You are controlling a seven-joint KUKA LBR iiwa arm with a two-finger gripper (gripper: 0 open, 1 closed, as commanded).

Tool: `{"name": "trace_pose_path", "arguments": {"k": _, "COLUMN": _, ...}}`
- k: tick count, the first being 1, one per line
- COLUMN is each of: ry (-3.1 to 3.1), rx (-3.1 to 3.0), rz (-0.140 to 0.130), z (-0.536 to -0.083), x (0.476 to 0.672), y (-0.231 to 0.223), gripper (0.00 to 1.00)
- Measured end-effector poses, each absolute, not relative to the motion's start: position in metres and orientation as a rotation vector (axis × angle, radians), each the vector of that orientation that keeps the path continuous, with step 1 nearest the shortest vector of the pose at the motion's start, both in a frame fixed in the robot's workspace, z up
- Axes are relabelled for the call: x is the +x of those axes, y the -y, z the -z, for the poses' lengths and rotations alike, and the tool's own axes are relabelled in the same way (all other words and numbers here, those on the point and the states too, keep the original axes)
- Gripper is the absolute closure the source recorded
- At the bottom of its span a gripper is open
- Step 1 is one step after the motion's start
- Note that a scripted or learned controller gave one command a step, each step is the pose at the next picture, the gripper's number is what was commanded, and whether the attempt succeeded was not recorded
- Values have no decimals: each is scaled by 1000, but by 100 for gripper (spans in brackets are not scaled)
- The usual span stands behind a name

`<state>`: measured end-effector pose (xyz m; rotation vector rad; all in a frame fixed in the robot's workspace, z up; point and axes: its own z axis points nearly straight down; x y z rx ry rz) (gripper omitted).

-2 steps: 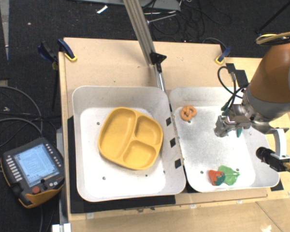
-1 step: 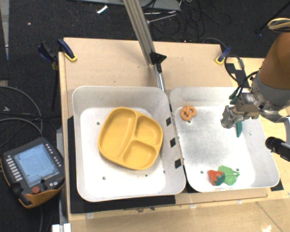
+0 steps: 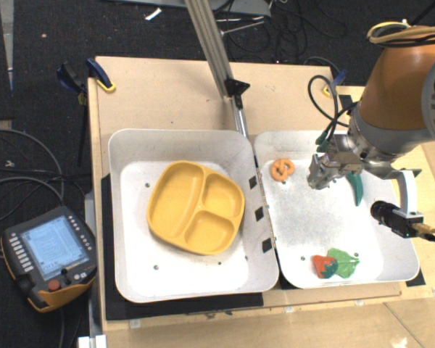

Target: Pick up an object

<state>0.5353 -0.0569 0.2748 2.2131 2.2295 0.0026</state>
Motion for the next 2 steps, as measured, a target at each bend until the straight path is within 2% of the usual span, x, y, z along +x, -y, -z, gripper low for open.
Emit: {"name": "trace_pose_path", "arguments": {"k": 2, "ry": -2232, "rx": 2215, "rz": 3, "z": -248, "x": 546, "y": -53, "gripper": 100}}
